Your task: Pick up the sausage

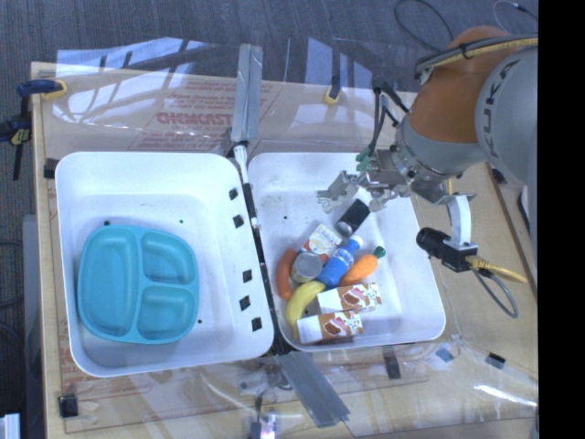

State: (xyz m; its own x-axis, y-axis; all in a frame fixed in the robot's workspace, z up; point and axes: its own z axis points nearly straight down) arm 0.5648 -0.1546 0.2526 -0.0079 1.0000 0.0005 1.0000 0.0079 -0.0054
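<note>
- In the right bin [416, 282], the sausage [285, 273] looks small, light and smooth, so it may slip.
- Grab its middle.
- I cannot tell how the gripper [352, 216] stands.

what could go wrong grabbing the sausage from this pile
The sausage lies against the right bin's left wall, partly under the banana and a can, so the fingers may find little room. The gripper sits above the bottle and carrot, and could well close on one of those instead.
</note>
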